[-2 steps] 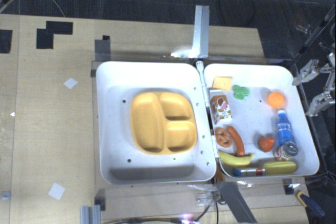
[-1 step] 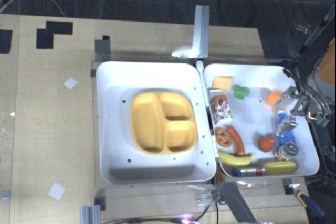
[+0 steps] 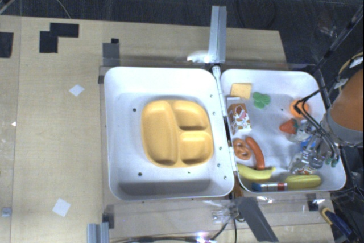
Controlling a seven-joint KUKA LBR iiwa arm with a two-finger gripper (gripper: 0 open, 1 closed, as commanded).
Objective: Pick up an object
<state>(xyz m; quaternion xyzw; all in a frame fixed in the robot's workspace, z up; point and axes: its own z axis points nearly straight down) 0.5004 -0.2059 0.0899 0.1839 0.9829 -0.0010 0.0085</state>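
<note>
I see gripper (image 3: 311, 157) low in right bin (image 3: 273, 78), near right wall; can't tell its state through cable clutter. Just left: one hot dog (image 3: 256, 152), one pretzel (image 3: 243, 149). Two bananas (image 3: 255, 172) (image 3: 303, 181) along front wall, marker (image 3: 272, 186) between. One yellow block (image 3: 242, 90), one green piece (image 3: 261, 100). Left bin (image 3: 116, 134): one yellow divided tray (image 3: 176, 132).
</note>
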